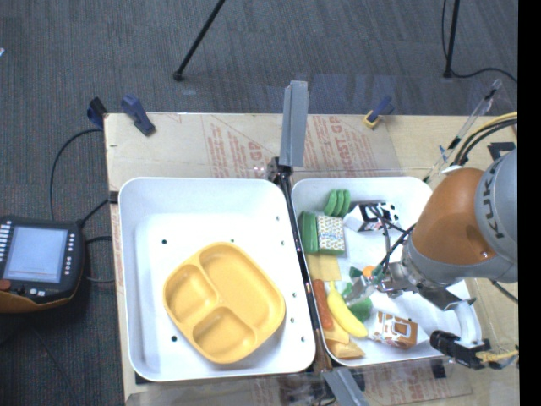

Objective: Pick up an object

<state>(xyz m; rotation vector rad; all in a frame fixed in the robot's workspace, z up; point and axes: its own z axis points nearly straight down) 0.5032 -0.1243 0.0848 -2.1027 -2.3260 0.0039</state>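
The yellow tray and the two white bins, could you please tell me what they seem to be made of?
The yellow tray looks like moulded plastic with a matte finish: one even colour, rounded compartment walls. The left bin and right bin look like smooth, slightly glossy plastic, with soft rounded rims, though painted metal cannot be ruled out.

We see the right bin (423,186) crowded along its left side: green pieces (337,201), a patterned packet (330,233), a banana (345,311) and a snack packet (395,330) lie close together, with bare floor only near its top right corner. The arm (461,227) covers its right part. In the left bin (139,227), a yellow divided plate (224,301) fills the middle; bare floor rings it.
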